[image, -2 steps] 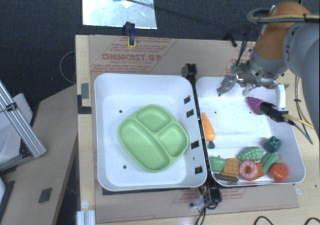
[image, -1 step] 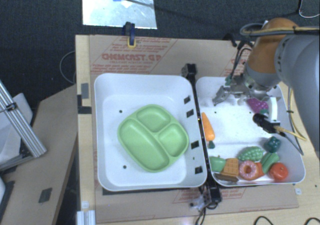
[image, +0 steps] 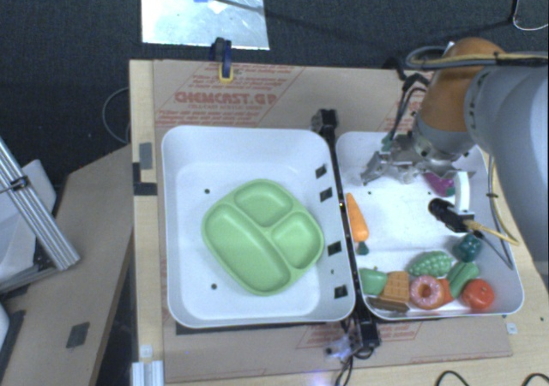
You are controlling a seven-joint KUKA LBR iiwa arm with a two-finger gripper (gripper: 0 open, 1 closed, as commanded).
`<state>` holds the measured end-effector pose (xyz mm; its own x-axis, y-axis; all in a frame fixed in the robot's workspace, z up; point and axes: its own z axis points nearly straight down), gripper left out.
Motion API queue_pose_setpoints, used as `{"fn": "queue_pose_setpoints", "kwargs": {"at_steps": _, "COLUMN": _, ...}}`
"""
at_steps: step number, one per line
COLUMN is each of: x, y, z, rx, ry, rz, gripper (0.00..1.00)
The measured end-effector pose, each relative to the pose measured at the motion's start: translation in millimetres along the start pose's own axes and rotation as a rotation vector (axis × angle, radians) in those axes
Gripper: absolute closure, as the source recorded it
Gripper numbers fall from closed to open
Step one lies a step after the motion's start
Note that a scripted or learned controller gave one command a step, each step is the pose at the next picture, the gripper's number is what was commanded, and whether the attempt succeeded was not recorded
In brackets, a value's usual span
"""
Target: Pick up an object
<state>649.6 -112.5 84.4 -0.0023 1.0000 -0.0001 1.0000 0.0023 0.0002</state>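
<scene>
Tool point(image: 377, 171) sits low at the upper left of the right bin point(image: 511, 297) — fingers spread, nothing between them. Toy food is piled along that bin's lower edge — carrot point(image: 356, 218), donut point(image: 426, 292), tomato point(image: 479, 292); a green divided plate point(image: 262, 236) lies in the left bin point(image: 184, 204).

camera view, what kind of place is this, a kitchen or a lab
Most likely a robot lab: a grey arm reaches over two white bins, and the food looks like toys.

Pale green plate point(image: 262, 237), orange carrot point(image: 356, 218) (pink-iced doughnut point(image: 425, 291))
</scene>
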Motion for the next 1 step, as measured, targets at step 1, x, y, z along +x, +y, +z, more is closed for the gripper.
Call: {"fn": "queue_pose_setpoints", "kwargs": {"at_steps": 1, "x": 0.0, "y": 1.0, "z": -11.6, "rx": -0.003, "ry": 0.0, "rz": 0.0, "gripper": 1.0}}
